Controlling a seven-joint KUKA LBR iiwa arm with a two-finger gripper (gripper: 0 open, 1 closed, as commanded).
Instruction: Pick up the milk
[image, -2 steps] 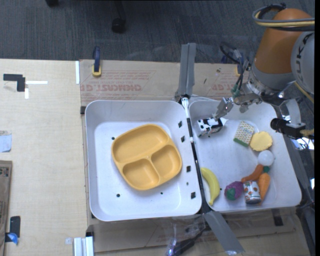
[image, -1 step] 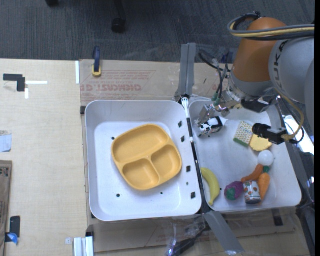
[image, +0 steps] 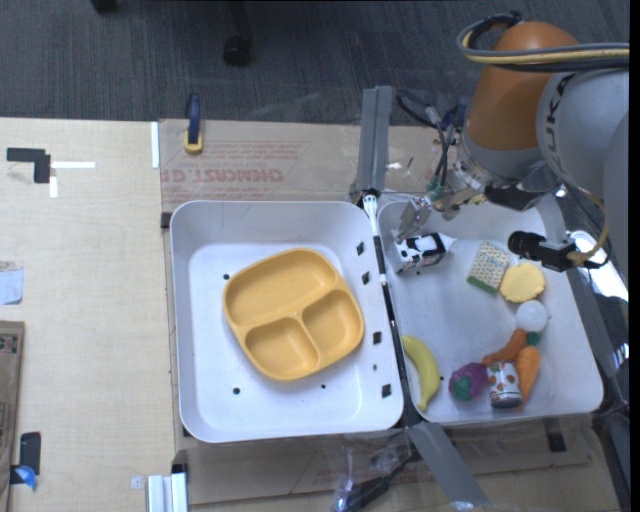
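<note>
- Locate the milk carton (image: 420, 250): it is the small black-and-white cow-patterned box at the upper left of the right bin (image: 560, 400), close to the wall that divides the two bins. It appears to lie tilted rather than standing square.
- Note the gripper (image: 420, 213): it hangs directly above the carton, close to it. You can make out a metal finger, but you cannot tell whether the jaws stand apart or together, and nothing is seen held.
- Expect the carton to be light and fairly stiff, probably a toy; its smooth faces may slip under a weak pinch, and a thin-walled box could dent under a hard one.
- Take hold across the two broad flat sides near the middle of the body, not at the ridged top.
- Mind the dividing wall just beside the carton; a finger descending on that side may strike it.
- Disregard the neighbours: the cracker (image: 489, 266), the yellow chip (image: 523, 283) and the banana (image: 422, 368) lie well apart, and the yellow tray (image: 291, 313) sits in the left bin (image: 200, 400).
</note>
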